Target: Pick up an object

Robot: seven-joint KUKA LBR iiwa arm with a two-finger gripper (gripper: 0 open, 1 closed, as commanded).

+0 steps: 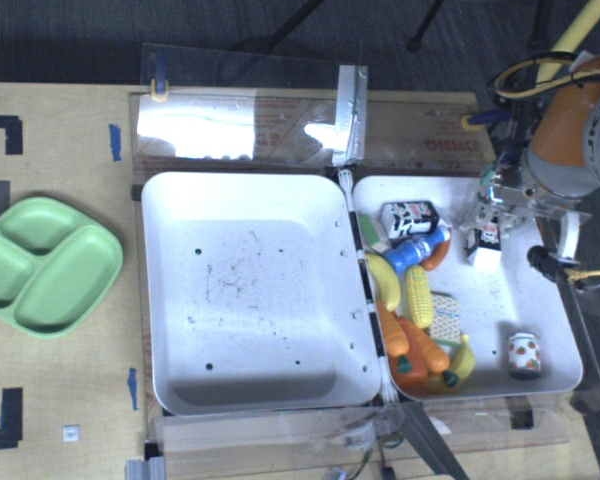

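My gripper [485,236] hangs low over the back of the right bin [555,313], below the grey arm with its orange band [565,133]. To its left lie a black-and-white carton [409,218], a blue bottle [416,252] and an orange piece [439,255]. Along the bin's left wall there are a yellow banana [384,278], a corn cob [418,297], orange carrots [412,340] and a small yellow banana [464,359]. A small white cup [523,354] stands near the front right corner.
The left bin [250,288] adjoins the right one. A green divided plate [45,264] rests on the bench at far left. A clear panel [245,118] and a metal post [350,113] stand behind the bins. Cables [525,78] loop near the arm.
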